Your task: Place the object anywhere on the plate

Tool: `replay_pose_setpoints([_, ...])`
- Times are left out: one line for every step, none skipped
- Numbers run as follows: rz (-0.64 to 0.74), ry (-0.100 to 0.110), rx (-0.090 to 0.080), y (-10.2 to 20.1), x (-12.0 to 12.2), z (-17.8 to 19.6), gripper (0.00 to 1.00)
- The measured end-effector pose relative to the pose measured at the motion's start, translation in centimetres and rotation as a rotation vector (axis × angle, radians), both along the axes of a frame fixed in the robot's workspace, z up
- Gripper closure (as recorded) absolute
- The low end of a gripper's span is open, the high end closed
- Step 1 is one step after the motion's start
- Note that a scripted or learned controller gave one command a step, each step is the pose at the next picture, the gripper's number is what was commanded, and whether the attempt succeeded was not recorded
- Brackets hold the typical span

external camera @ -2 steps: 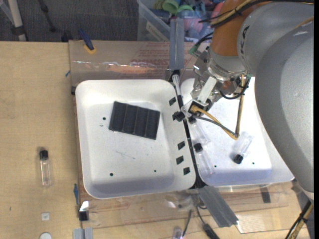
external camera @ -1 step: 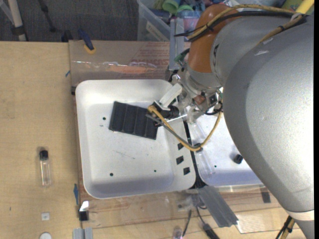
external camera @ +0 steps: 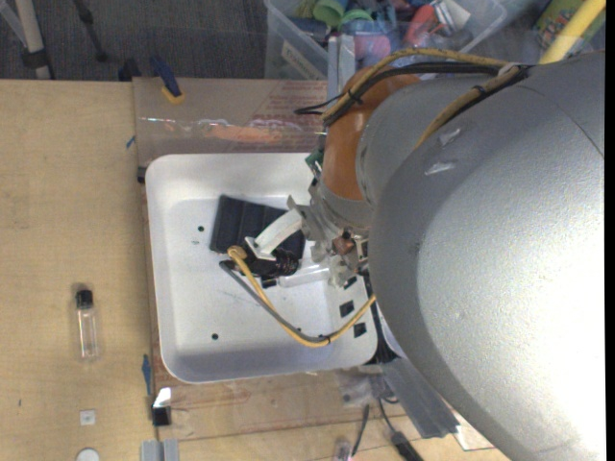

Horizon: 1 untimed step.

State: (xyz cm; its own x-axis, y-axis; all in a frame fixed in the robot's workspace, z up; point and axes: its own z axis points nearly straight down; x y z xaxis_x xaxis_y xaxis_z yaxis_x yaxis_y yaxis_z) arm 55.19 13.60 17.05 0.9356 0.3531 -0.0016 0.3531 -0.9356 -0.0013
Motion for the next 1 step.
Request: replay_pose_setpoints([-0.022, -0.003, 0.001, 4.73, 9.43, -0.38, 1.00])
